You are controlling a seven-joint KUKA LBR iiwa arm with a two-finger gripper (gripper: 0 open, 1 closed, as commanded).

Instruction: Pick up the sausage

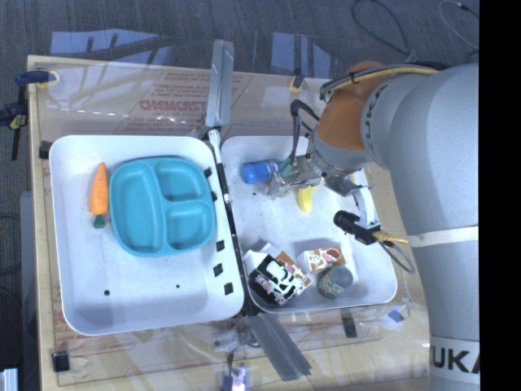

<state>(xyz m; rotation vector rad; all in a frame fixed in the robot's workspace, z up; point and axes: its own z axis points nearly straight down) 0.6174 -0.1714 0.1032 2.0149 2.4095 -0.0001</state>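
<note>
Cam view: gripper [282, 179] low in right bin [383, 287], near its far edge.
Gripper state: can't tell from here. It sits between a blue item [256, 172] on the side toward the left bin [69, 300] and a yellow item [304, 199], just beside both. I can't tell which item is the sausage. Carton [277, 277], pack [324, 259] and can [334, 282] lie along the near edge. Left bin carries tray [161, 204] and carrot [99, 190].
</note>
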